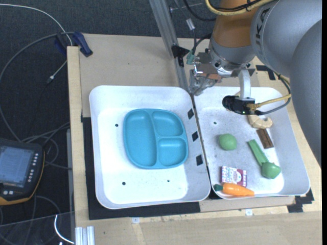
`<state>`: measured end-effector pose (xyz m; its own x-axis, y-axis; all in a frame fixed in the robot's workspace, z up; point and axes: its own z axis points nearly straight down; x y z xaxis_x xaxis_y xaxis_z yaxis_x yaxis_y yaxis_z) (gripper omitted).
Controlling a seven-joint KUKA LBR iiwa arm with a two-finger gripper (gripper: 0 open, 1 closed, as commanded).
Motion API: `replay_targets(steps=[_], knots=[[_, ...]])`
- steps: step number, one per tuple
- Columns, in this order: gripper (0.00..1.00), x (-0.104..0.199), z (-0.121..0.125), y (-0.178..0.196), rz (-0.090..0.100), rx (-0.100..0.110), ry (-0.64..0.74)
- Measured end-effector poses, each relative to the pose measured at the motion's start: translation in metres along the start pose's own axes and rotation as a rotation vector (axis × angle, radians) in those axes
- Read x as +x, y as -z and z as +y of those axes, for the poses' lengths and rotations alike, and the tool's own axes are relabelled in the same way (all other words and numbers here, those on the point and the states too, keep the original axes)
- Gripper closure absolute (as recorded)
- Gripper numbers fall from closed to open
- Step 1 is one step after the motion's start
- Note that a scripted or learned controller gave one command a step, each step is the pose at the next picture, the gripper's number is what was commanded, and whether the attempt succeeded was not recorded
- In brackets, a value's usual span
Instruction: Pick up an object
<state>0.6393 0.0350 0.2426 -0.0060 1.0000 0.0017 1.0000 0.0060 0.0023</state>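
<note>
The right bin [286,137] holds several small items: a green ball [228,141], a green spoon [263,161], a brown bar [264,137], a beige piece [261,121], a pink and white box [233,175] and an orange carrot [237,190]. My gripper [196,87] hangs over the far end of the divider between the two bins, up and left of the green ball and well apart from every item. I see nothing in it.
A blue divided plate [154,138] lies in the middle of the left bin [102,116]. A metal post [166,24] rises just behind the bins near the gripper. A black connector with a yellow cable [238,104] hangs over the right bin's far part.
</note>
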Motion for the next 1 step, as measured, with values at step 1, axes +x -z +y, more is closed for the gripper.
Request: replay_targets(steps=[1], knots=[[1.00, 0.0581, -0.0031, 0.0052, 0.001, 0.001, 0.001]])
